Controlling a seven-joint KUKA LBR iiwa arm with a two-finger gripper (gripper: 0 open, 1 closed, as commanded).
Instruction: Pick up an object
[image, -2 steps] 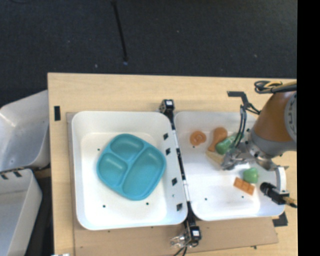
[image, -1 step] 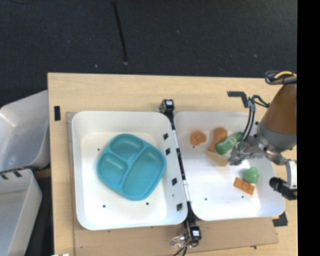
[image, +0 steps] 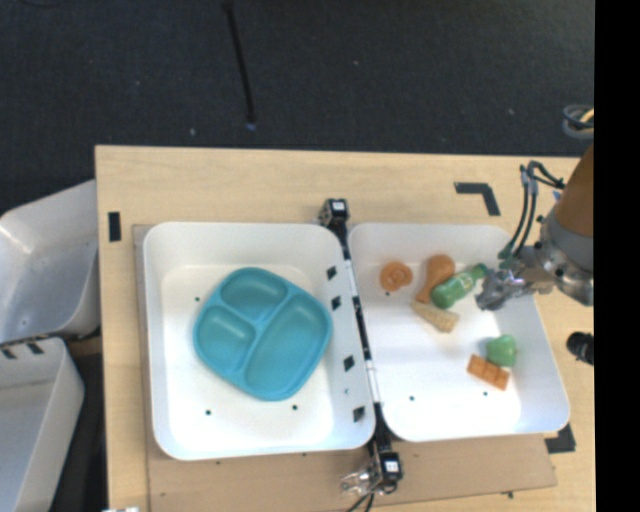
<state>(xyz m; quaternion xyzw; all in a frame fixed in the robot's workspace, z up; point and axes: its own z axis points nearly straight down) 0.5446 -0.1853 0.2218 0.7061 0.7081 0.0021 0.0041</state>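
- In the right white plastic bin (image: 545, 395) lie six small things: one round orange spiral piece (image: 397, 276), one orange drumstick-shaped toy (image: 437, 274), one green cylinder-shaped toy (image: 455, 288), one pale tan wedge (image: 436, 317), one small green rounded toy (image: 502, 349) and one orange waffle-like block (image: 488, 372).
- The left white plastic bin (image: 160, 300) holds one blue divided plastic plate (image: 262, 332).
- The grey metal claw (image: 495, 291) sits at the right bin's far right, just beside the right end of the green cylinder-shaped toy; touching or apart, I cannot tell.
- How the claw stands, spread or pressed, is unclear.
- The drumstick-shaped toy crowds the cylinder's far left side; the tan wedge lies just near of it.
- The rounded green toy and waffle-like block lie near of the claw, apart from it.
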